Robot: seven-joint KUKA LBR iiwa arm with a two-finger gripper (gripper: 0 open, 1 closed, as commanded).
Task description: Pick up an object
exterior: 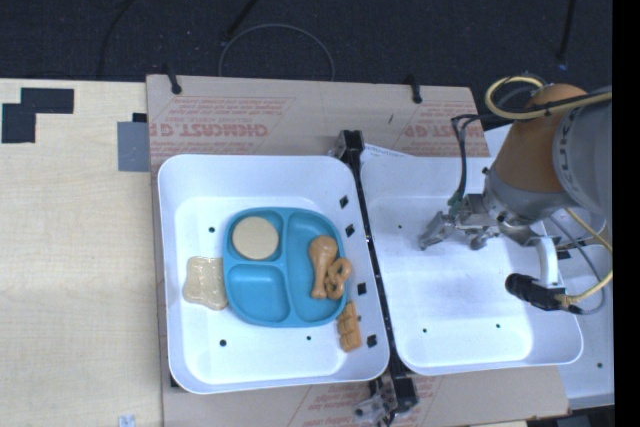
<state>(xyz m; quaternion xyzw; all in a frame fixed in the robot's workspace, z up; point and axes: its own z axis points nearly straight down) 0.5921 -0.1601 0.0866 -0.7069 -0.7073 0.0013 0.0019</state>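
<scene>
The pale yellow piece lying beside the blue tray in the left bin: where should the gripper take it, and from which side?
Probably from straight above, closing across the narrow width of the pale yellow flat piece. It lies flat on the left bin's floor, and its right edge seems to touch the blue divided plastic tray, so one finger needs room there. The gripper is over the right bin.

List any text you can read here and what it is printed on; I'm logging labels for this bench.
Red print on the cardboard sheet behind the left bin: upside down and blurred, not reliably readable.
More red print on the cardboard behind the right bin: partial, too blurred to read.
Faint print on the cardboard's front edge: unreadable.
</scene>
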